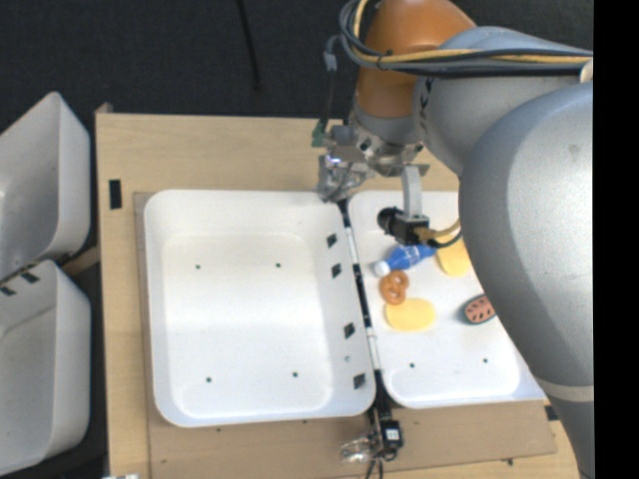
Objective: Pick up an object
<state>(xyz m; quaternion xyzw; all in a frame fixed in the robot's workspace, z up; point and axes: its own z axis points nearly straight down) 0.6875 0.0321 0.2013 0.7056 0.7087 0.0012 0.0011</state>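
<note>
My gripper (336, 182) hangs over the far end of the divider between the two white bins, at the back left corner of the right bin (449, 392). Nothing shows between its tips. In the right bin, near the middle, lie a blue bottle-shaped item (404, 258), an orange pretzel-like ring (394, 286) touching it, and a flat yellow oval (410, 314) just in front. A second yellow piece (454, 259) and a small reddish-brown object (478, 310) lie further right, partly under the arm. All these sit to the front right of the gripper.
The left bin (160, 297) sits beside the right one, with a black-clipped divider (354, 297) between them. The grey arm (529, 188) covers the right bin's back right part. White containers (40, 188) stand off the bench at the left.
</note>
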